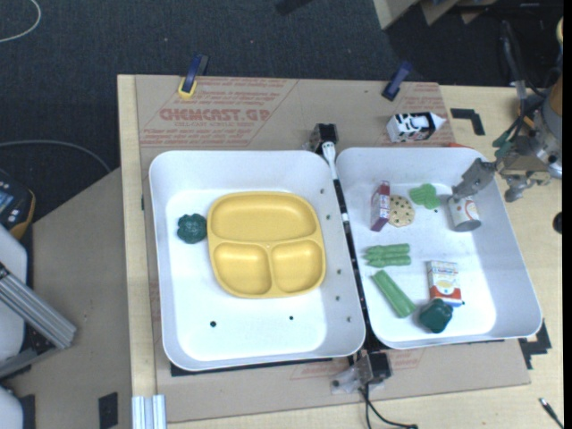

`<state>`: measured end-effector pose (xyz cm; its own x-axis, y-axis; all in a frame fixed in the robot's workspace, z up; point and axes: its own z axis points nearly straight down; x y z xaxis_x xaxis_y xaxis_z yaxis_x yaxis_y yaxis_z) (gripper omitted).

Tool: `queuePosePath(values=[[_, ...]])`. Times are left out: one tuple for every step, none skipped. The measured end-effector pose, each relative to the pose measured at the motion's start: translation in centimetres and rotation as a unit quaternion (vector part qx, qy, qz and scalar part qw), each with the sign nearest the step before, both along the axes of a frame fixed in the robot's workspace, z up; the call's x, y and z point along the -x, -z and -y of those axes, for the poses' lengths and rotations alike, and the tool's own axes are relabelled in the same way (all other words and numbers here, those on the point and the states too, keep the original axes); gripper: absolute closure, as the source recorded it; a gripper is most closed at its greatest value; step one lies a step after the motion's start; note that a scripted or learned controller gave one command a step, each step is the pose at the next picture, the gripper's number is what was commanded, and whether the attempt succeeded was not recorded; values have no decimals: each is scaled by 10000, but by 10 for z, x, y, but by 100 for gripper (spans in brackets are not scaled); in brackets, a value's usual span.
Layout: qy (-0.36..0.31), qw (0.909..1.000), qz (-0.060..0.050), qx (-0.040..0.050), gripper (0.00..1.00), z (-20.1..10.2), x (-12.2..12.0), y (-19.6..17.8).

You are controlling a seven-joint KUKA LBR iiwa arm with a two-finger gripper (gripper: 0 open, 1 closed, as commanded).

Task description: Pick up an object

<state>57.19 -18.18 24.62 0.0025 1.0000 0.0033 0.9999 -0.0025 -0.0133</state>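
The gripper (472,182) hung at the right edge of the frame over the right bin (514,239), its tip just above a small tin can (463,213); whether its claw was apart or together could not be told. Lower in that bin lay 1 cookie (399,209), green beans (387,256) and a carton (444,281), while the left bin (170,239) held a yellow 3-part plate (265,242) beside what looked like broccoli (190,228).

A single fixed camera looks down at a slant from well above the desk (268,105), far enough back to take in both white bins, the left bin (170,239) and the right bin (509,266), plus surrounding dark floor (134,16).
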Motion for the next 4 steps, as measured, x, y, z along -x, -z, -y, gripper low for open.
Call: queuePosePath(values=[[-14, 10000, 61, 14, 0, 0, -2, -7], [-11, 10000, 29, 3, 0, -6, 3, 54], [-12, 10000, 25, 2, 0, -8, 4, 119], [-12, 10000, 34, 4, 0, -9, 5, 165]])
